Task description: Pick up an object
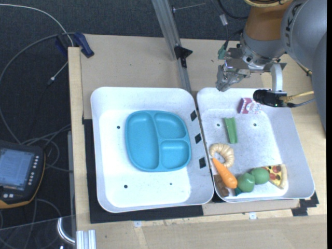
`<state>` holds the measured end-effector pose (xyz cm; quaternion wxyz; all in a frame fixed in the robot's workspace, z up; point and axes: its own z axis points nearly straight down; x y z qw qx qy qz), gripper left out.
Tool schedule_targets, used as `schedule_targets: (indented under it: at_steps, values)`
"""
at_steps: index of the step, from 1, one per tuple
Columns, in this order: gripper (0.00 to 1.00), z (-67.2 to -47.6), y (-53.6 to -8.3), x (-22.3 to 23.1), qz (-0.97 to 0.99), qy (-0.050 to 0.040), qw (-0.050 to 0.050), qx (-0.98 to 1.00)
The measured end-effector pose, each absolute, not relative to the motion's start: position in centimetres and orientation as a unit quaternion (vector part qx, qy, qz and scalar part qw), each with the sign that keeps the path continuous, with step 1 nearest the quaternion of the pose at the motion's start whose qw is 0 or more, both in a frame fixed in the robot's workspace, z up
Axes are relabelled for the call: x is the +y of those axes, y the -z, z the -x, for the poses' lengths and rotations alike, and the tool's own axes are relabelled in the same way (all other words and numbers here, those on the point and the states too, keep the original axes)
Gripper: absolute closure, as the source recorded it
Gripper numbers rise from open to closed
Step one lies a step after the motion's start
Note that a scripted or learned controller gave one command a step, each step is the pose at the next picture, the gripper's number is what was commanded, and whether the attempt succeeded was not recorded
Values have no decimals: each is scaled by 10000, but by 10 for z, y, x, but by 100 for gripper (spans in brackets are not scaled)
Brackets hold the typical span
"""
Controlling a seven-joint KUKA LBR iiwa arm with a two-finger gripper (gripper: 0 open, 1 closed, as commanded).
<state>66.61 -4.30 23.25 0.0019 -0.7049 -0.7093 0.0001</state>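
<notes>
Nearest the camera, the carrot [225,174], green pepper [247,182] and pizza slice [276,175] crowded the near edge of the right bin [303,154]; a grab there might have caught two at once. My jaws hung above that bin's far-left corner, holding nothing that I could see, though whether they stood parted I could not tell. I judged the green stick [230,129] easiest, lying alone mid-bin, its long axis running far to near.

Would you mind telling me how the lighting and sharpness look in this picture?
Camera view: even, soft light with faint shadows; the blue plate and carrot look sharp, while the gripper is slightly blurred; mild sheen on the right bin.
</notes>
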Motion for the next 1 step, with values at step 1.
schedule_targets:
  at_steps: [1]
  values:
    - [100,-668,-223,14,7051,-6,19,-7091]
